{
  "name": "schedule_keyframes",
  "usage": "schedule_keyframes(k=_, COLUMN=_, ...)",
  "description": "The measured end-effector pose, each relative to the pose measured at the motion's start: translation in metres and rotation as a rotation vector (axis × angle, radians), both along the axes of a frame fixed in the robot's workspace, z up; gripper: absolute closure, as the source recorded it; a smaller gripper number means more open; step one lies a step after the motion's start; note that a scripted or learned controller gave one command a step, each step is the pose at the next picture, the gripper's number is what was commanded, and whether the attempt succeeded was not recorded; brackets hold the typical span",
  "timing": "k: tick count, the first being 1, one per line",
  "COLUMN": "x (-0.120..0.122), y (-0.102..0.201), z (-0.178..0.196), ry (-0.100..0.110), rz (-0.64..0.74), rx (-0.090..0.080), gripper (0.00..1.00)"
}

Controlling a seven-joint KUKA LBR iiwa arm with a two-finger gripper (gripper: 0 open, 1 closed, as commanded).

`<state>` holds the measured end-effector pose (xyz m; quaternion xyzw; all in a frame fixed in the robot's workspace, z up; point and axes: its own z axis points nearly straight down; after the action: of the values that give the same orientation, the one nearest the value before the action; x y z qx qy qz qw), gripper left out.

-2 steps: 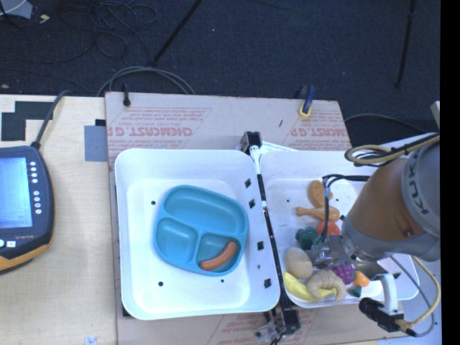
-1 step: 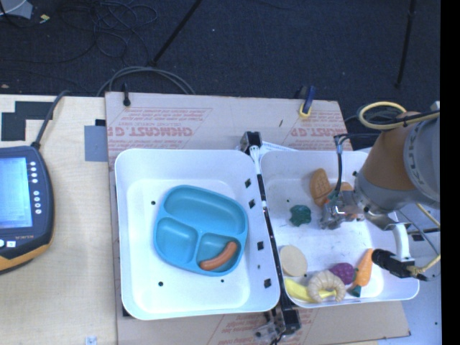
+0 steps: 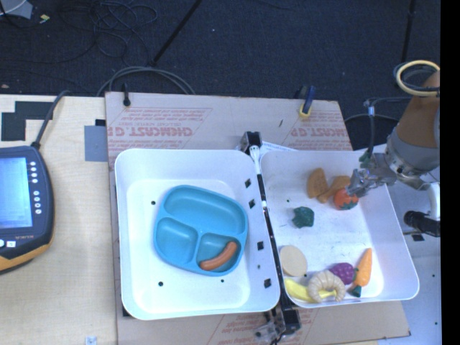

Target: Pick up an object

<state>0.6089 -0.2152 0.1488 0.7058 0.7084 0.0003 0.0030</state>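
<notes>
My gripper (image 3: 357,186) reaches in from the right and is low over the far right part of the right bin (image 3: 392,214). Its tip sits right at the top of a small red, tomato-like object (image 3: 346,200) and seems to touch it. Two tan-orange pieces (image 3: 317,182) lie just left of the red object. A dark green piece (image 3: 303,216) rests near the bin's middle. Along the near edge lie a beige disc (image 3: 292,260), a yellow banana (image 3: 297,290), a cream pastry shape (image 3: 325,284), a purple piece (image 3: 343,272) and a carrot (image 3: 364,266).
The left bin (image 3: 136,192) holds a blue divided plate (image 3: 188,218) with a sausage (image 3: 219,256) in its near compartment. A raised divider (image 3: 260,214) separates the bins. A teach pendant (image 3: 21,200) lies on the bench at the far left. Cables hang by the arm at right.
</notes>
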Motion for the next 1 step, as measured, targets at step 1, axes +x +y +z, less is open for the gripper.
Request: schedule_keyframes(k=1, x=0.0388, y=0.0353, z=0.1626, ry=-0.013, rz=0.003, rx=0.000, gripper=1.00)
